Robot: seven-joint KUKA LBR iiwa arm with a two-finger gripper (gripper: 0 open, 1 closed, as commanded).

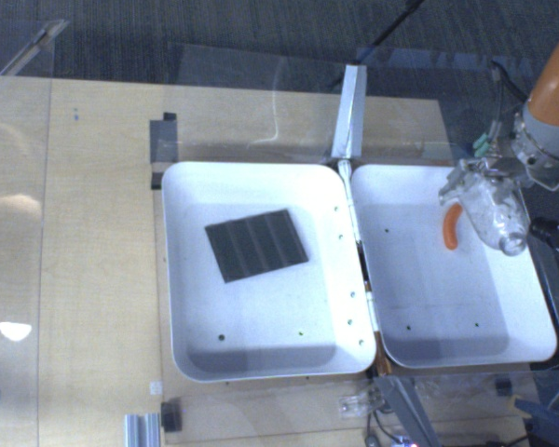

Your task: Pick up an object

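Gripper (492, 214) hangs over the far right part of the right bin (466, 338), and I cannot tell its state, because its glossy body hides the tips. Just left of it lies a small orange object (452, 227) (maybe a soft, tube-like piece), resting on the bin floor. It looks light and smooth, so it may slip; I would take it across its narrow middle. In the left bin (261, 352) a dark ribbed flat pad (257, 244) lies, thin and harder to take.
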